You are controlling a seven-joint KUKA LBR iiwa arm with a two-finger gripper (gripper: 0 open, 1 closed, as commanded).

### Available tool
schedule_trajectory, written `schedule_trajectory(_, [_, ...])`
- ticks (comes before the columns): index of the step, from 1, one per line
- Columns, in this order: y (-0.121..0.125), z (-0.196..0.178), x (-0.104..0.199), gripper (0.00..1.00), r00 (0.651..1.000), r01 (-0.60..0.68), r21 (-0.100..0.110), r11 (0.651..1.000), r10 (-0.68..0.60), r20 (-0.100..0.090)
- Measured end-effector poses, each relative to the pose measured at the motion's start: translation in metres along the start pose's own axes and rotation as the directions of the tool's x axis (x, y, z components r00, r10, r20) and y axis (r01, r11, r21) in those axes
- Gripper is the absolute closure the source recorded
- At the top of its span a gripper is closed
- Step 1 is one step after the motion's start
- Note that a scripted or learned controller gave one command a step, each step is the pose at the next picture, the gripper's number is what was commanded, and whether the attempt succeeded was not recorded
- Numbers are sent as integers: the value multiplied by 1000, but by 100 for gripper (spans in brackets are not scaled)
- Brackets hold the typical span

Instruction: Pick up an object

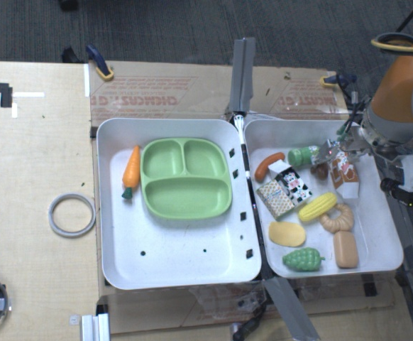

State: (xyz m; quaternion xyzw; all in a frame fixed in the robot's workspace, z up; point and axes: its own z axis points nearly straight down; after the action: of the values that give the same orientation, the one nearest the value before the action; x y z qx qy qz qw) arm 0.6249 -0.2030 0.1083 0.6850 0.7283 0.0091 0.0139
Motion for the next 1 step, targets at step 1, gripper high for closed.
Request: schedule_trajectory(1, [7, 1, -11, 0, 997, 82, 10, 997, -82, -12])
